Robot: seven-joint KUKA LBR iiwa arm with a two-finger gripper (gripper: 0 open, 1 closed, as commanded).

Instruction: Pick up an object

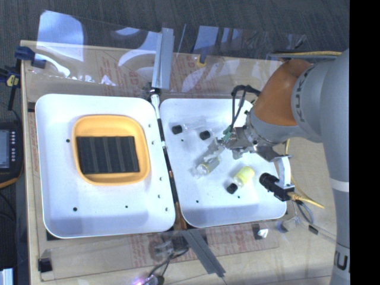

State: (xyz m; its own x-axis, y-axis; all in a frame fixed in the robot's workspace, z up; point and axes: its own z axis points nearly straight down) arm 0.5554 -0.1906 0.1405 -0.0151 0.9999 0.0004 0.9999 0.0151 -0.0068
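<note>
Bench (pixel 107 260): tan, fills most of the frame, with clear panels along its top edge.
Arm (pixel 314 100): grey with an orange band, enters from the right of the frame and bends down over the right bin.
Left bin (pixel 53 195): white, shallow, in the left half of the frame.
Right bin (pixel 214 209): white, shallow, just beside the left bin, right of centre.
Tray (pixel 110 150): yellow-orange rim around a dark ribbed insert, lying in the upper middle of the left bin.
Gripper (pixel 228 140): low over the middle of the right bin, at the end of the wrist, next to the clear bottle; cannot tell how the jaws stand, and nothing shows between them.
Bottle (pixel 208 162): clear, lying tilted in the middle of the right bin, its upper end near the gripper.
Yellow piece (pixel 243 174): small, in the lower right of the right bin, below the wrist.
Black pieces: one (pixel 176 129) at the bin's upper left, one (pixel 205 135) right of it, one (pixel 231 187) just below-left of the yellow piece.
</note>
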